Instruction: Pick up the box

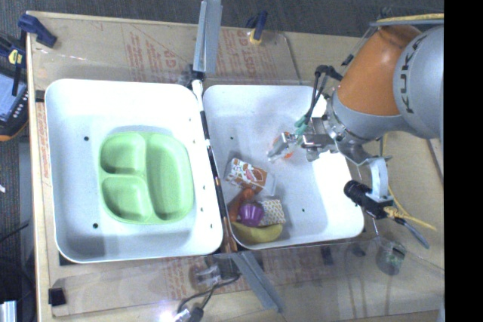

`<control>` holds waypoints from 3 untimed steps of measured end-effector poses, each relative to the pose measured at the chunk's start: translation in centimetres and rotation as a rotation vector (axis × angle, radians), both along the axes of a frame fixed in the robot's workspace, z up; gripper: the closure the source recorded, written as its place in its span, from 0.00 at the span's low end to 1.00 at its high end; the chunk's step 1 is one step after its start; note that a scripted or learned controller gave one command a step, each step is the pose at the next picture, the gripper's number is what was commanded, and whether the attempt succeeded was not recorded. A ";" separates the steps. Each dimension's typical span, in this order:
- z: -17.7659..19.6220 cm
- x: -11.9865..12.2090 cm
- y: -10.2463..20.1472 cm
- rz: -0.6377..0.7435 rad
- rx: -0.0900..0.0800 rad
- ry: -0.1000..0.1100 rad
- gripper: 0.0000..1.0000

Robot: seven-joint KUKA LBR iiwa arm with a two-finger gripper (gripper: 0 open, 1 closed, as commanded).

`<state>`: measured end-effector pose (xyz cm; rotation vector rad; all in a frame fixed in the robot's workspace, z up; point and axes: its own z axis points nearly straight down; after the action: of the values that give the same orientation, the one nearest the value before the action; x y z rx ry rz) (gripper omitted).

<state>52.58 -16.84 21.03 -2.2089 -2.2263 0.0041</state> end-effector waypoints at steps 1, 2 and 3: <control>-4.1 5.7 -3.5 0.130 -0.001 -0.003 0.00; 3.1 3.1 2.8 0.417 -0.002 -0.006 0.00; 3.5 -1.2 3.1 0.529 0.000 -0.004 0.00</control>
<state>51.38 -13.70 24.50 -1.5517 -2.7289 0.0018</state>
